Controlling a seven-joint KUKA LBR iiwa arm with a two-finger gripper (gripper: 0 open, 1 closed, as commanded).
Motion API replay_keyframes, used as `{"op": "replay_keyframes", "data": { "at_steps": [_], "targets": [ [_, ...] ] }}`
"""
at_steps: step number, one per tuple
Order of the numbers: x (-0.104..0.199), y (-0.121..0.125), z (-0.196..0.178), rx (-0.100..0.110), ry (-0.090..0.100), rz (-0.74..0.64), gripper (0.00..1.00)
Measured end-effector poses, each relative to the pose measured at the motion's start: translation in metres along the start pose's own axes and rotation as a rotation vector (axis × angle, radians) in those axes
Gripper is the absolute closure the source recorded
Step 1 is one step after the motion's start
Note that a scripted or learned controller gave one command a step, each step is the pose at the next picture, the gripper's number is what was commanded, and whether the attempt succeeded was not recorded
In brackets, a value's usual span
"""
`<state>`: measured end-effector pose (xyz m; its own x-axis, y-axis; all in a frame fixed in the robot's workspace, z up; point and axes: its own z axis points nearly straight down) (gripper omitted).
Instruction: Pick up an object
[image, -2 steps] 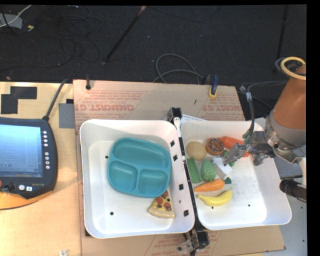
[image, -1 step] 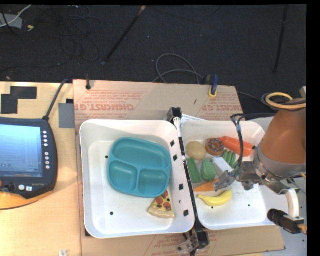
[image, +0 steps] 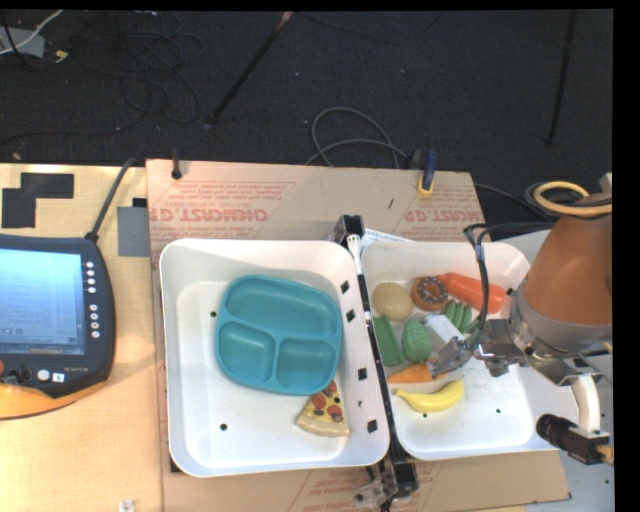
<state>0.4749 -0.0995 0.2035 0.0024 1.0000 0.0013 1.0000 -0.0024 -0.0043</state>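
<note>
- Dark carpeted floor (image: 150, 80) at top of view with loose cables; below it a light wooden bench (image: 90, 440) with a brown cardboard sheet (image: 300, 205) under two white bins.
- Landmark: the black divider clamp strip (image: 362, 330) where the two bins meet.
- Left bin (image: 190, 400), left of the strip: teal compartment plate (image: 280, 335) about mid-bin, lying flat; pizza slice toy (image: 325, 412) just below the plate's lower right corner, close to the strip.
- Right bin (image: 490, 430), right of the strip: cluster of toy food near the strip.
- Potato-like beige piece (image: 392, 300) right next to the strip, upper part of the cluster; chocolate donut (image: 431, 292) just right of it; orange carrot (image: 475, 290) further right, lying at a slant.
- Green vegetable pieces (image: 405, 340) below the potato, near the strip; a white piece (image: 438, 328) and another green one (image: 458, 315) beside them.
- Yellow banana (image: 432, 398) lowest of the cluster, with a small orange piece (image: 408, 376) just above it.
- Arm (image: 565, 290) comes in from the far side of the right bin, orange band visible; gripper (image: 452, 355) sits low over the cluster, just above the banana and right of the green pieces.
- Fingers: cannot tell whether they are apart or closed, too dark and small; nothing visibly between them.
- Tablet-style pendant (image: 50, 310) with lit screen sits far left of the strip, on the bench.
- Blue-and-yellow clamp (image: 428, 172) on the cardboard's top edge, up and right of the strip.
</note>
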Motion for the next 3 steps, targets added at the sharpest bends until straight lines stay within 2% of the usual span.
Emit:
{"op": "replay_keyframes", "data": {
  "at_steps": [1,2,3],
  "targets": [
    [0.051,0.023,0.018,0.000,0.001,-0.007,0.00],
    [0.004,0.023,0.121,0.001,-0.002,0.002,0.00],
    [0.004,0.024,0.106,0.000,0.000,0.004,1.00]
  ]
}}
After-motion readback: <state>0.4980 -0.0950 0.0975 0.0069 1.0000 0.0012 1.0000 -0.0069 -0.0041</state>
